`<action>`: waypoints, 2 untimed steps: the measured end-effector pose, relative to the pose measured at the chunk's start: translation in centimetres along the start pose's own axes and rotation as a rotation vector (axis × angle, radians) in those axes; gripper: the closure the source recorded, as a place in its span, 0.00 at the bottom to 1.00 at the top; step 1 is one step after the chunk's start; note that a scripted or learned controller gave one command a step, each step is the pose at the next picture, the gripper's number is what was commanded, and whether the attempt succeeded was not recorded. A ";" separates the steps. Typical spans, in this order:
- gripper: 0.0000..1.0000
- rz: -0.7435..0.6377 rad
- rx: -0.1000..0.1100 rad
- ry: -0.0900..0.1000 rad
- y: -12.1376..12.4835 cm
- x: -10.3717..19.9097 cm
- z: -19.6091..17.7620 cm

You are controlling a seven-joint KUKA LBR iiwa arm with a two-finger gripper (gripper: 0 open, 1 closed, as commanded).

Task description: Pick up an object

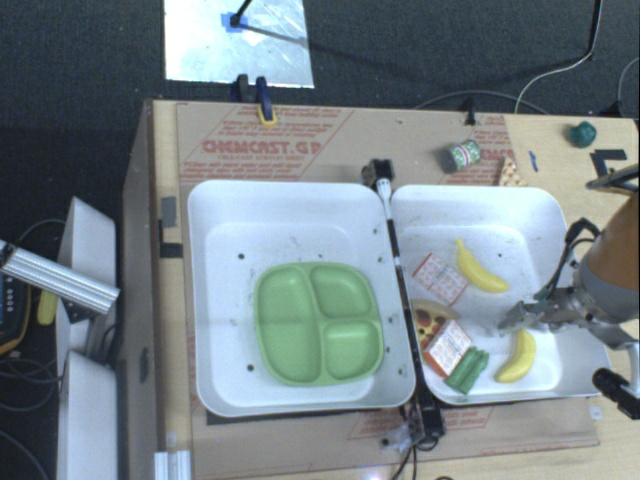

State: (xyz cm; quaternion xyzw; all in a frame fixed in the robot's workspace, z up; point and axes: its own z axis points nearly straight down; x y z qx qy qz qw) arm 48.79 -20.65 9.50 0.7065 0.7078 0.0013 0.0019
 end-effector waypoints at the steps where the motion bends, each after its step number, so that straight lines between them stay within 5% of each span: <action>1: 0.00 -0.002 -0.001 -0.001 0.1 2.4 -11.8; 2: 0.00 0.001 0.006 0.001 -0.2 0.0 -0.8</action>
